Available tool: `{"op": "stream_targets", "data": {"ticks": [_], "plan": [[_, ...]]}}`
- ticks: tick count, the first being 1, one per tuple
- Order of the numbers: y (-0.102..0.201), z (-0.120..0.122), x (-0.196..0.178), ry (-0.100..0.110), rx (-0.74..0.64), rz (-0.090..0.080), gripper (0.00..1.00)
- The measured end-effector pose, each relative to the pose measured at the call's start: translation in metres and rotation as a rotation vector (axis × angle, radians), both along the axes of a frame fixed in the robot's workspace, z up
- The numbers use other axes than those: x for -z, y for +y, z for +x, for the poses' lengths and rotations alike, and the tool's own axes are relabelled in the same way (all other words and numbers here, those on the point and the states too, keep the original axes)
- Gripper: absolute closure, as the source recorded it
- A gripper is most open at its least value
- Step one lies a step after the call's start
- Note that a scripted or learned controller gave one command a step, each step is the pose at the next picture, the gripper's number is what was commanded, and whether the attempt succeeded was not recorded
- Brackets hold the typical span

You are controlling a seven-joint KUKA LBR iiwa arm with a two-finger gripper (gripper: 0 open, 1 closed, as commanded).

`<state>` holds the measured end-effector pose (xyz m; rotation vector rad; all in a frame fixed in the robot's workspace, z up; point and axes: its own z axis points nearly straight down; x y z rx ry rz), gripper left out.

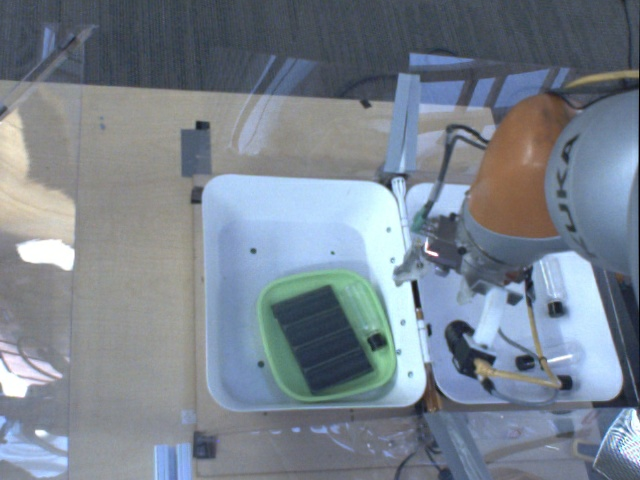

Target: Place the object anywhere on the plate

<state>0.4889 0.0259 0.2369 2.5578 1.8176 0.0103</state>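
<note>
resting on green plate [322, 336], dark ridged object [322, 337]

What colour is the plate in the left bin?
Light green. The plate shows best in the camera view, with a dark ridged block on it.

two white bins [225, 298], wooden bench [110, 268], grey carpet [250, 13]

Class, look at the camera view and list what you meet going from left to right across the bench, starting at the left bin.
Left white bin → green plate carrying a dark ridged block → rim between the bins → right white bin, under the grey and orange arm.
</note>
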Motion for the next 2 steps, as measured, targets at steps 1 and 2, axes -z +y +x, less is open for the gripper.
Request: {"op": "stream_targets", "data": {"ticks": [1,2], "plan": [[0.001,0.002,-0.01,-0.004,-0.005,0.0,1.0],[0.092,-0.002,0.039,0.006,-0.203,-0.001,1.0]]}}
